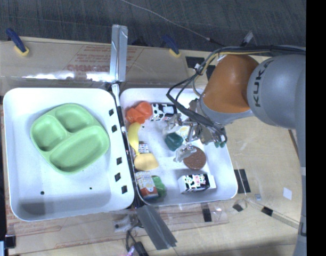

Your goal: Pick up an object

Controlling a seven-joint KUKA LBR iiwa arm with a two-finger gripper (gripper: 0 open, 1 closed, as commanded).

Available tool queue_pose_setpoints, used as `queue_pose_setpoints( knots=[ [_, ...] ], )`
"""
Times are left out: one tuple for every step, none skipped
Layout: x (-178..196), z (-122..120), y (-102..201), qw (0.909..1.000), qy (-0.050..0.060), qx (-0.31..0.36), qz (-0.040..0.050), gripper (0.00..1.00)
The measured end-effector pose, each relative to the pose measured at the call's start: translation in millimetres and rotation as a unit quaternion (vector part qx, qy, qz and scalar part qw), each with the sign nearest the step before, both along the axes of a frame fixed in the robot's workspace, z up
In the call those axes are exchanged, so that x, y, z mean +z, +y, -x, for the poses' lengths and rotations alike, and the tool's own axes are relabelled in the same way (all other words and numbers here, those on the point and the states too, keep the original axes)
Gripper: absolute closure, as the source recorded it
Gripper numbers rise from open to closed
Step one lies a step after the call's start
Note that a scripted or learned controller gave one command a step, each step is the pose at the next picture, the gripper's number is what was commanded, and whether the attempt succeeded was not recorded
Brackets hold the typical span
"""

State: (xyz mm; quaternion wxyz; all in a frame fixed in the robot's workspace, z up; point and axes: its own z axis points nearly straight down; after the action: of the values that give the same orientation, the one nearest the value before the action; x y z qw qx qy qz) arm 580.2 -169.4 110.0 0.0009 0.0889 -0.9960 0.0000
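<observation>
Gripper (190, 137) low in right bin (224, 183) beside teal object (173, 141).

Open floor in the left white bin (24, 196) at six o'clock below the green divided plate (70, 136); right white bin (227, 175) crowded, grey arm (269, 89) overhanging its three o'clock side.

One fixed camera above my bench, looking down at slant. Both shallow white plastic bins (24, 207) in frame side by side, left bin and right bin, brown cardboard-covered bench top (152, 55) around them. Medium distance. My grey arm with orange band (259, 89) enters from view's right.
</observation>
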Motion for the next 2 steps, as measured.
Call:
queue_pose_setpoints(
  knots=[
    [-18,9,3,0.9992,0.000,-0.040,-0.0005,0.00],
    [-6,7,4,0.9993,-0.002,-0.037,-0.0001,1.00]
  ],
)
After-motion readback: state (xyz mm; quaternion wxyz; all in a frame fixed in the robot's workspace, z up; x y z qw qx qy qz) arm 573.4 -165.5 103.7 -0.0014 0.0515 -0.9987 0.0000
